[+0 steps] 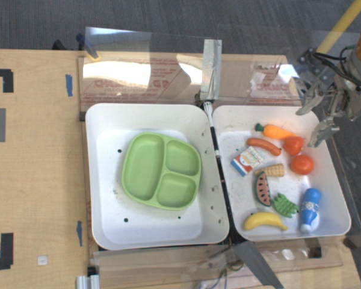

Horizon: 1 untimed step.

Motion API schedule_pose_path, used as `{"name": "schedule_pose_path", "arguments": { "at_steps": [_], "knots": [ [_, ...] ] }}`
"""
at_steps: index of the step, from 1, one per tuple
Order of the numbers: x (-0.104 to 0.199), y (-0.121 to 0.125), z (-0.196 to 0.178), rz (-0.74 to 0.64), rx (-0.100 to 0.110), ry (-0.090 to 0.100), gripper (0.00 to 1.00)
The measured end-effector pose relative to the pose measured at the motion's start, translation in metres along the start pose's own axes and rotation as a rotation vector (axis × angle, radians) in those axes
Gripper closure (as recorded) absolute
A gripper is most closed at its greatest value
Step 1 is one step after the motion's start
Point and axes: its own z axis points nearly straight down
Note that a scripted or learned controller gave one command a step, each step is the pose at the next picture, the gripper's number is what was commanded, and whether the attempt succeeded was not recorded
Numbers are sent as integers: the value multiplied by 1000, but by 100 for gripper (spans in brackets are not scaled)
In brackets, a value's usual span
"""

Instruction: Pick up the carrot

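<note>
Over the right bin's [334, 179] far right rim, my gripper [317, 118] hangs with its fingers spread wide and nothing between them, one fingertip [305, 106] up by the far corner and the other nearer me. Carrot [275, 131] sits just to the gripper's left, lying flat near the bin's far wall, apart from my fingers. Right beside it, a red pepper [293, 144] lies close under my nearer finger, and a tomato [301, 164] sits a touch nearer still. Further left of the tool lie a sausage [263, 146] and a small carton [248, 160]. Nearer the front edge: a watermelon slice [262, 189], a banana [265, 222], a blue bottle [310, 208]. Way off to the left, the other bin [102, 161] holds a green divided plate [161, 171]
</note>
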Motion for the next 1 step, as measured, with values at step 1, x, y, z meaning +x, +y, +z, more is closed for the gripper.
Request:
{"name": "schedule_pose_path", "arguments": {
  "at_steps": [1],
  "knots": [
    [20,-4,172,-229,1,-5,0]
  ]
}}
